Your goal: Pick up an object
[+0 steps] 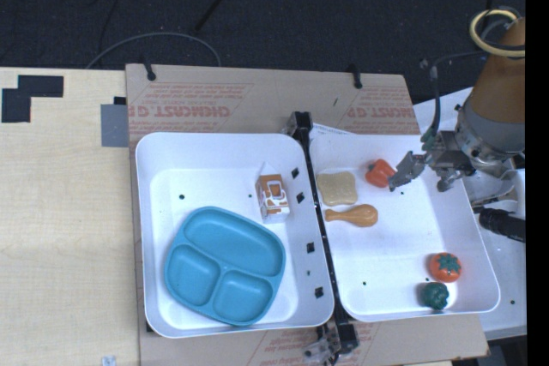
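In the right bin (pixel 403 304) lie a small red-orange piece (pixel 378 174), a tan bread-like slab (pixel 336 188), a tan drumstick shape (pixel 353 216), a red tomato-like toy (pixel 444 267) and a dark green lump (pixel 436 296). My gripper (pixel 425 177) hangs over the bin's far right part, just right of the red-orange piece. It is open, with bare bin floor between its two fingers and no object in them. The left fingertip (pixel 400 177) sits close beside the red-orange piece.
The left bin (pixel 159 184) holds a blue divided plate (pixel 225 265) and a small orange-and-white box (pixel 273 196). A black divider (pixel 310 210) separates the bins. Cardboard lies under both bins, and the wooden bench stretches to the left.
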Tool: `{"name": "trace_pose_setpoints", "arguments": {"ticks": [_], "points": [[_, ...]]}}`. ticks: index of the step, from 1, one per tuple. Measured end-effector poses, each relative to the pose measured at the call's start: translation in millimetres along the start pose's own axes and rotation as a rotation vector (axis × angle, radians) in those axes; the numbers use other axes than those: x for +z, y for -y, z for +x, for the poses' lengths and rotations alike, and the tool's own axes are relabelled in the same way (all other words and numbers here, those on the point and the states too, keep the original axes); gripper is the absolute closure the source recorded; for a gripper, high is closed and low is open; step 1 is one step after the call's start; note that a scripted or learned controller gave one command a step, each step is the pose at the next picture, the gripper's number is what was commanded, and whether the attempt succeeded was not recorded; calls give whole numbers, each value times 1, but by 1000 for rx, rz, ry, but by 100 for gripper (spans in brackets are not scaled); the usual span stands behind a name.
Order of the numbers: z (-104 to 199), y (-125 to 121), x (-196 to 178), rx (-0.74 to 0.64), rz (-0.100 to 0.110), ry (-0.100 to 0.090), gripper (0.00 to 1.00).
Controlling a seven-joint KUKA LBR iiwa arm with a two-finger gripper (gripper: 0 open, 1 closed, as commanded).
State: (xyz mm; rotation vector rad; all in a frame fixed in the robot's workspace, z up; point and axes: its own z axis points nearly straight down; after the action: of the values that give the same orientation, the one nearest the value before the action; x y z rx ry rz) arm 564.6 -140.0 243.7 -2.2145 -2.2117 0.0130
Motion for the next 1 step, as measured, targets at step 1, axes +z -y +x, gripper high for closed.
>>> {"name": "trace_pose_setpoints", "arguments": {"ticks": [1], "points": [[0,-2,-6,-2,-11,2,0]]}}
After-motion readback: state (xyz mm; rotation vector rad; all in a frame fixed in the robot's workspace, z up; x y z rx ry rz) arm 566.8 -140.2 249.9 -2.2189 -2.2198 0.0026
